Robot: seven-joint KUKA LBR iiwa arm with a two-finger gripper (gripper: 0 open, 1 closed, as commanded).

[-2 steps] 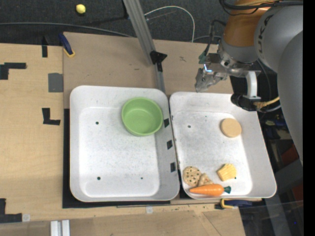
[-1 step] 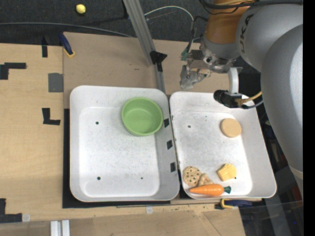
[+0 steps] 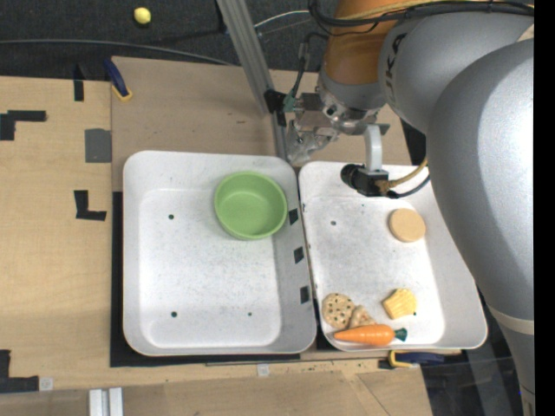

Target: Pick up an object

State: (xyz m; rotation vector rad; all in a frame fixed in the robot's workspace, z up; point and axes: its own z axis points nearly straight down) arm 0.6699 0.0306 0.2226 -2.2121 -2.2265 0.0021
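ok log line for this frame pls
gripper: above bins' far edge, holding nothing | green bowl: left bin | carrot, cookie: right bin, near edge | pick: not begun

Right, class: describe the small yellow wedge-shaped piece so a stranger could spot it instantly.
Start at the right-hand shallow white bin and look to its near end, where several small toy foods cluster. The small yellow wedge-shaped piece sits just above the orange toy carrot, right of the round speckled brown cookie. It is the only yellow, angular item there.

Tan bench (image 3: 52, 258); dark floor (image 3: 69, 7); metal post (image 3: 245, 42).
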